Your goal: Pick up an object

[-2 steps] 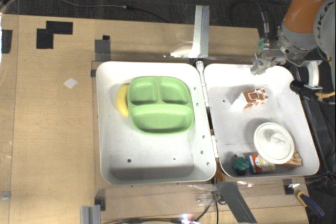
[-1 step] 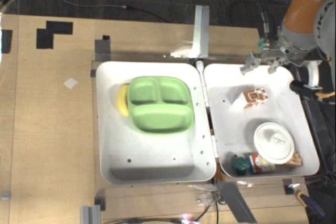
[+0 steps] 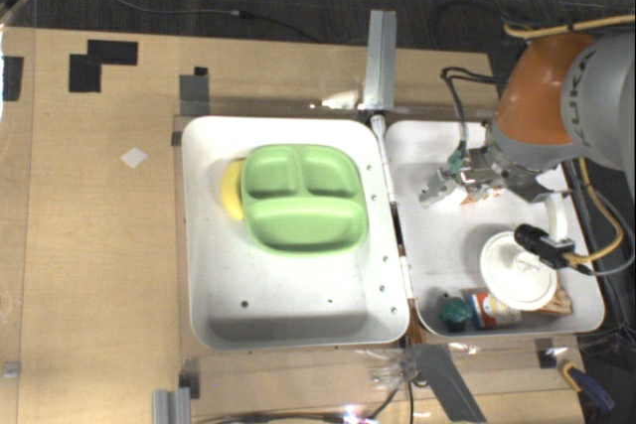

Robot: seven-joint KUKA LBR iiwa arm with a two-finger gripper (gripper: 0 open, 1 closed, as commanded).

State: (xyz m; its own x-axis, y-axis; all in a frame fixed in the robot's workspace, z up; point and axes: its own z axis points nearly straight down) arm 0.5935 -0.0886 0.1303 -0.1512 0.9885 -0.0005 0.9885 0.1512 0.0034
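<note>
On the worktop (image 3: 89, 243) the left bin (image 3: 288, 313) holds a green divided tray (image 3: 301, 197) with a yellow thing (image 3: 231, 191) tucked at its nine o'clock edge; the right bin (image 3: 437, 253) holds a white lid (image 3: 517, 271) toward five o'clock. The claw (image 3: 437, 188) hangs over the right bin's upper part; nothing shows between its fingers.

Gripper (image 3: 444, 182) sits over the upper part of the right shallow white bin (image 3: 427, 243). Below and right of it: round white lidded cup (image 3: 517, 271). Directly below, at the bin's near wall: dark green small object (image 3: 456, 313) beside a red-and-white tube (image 3: 493, 310). Well left, in the left shallow white bin (image 3: 288, 303): green three-compartment plastic tray (image 3: 301, 198) overlapping a yellow object (image 3: 232, 190).
</note>
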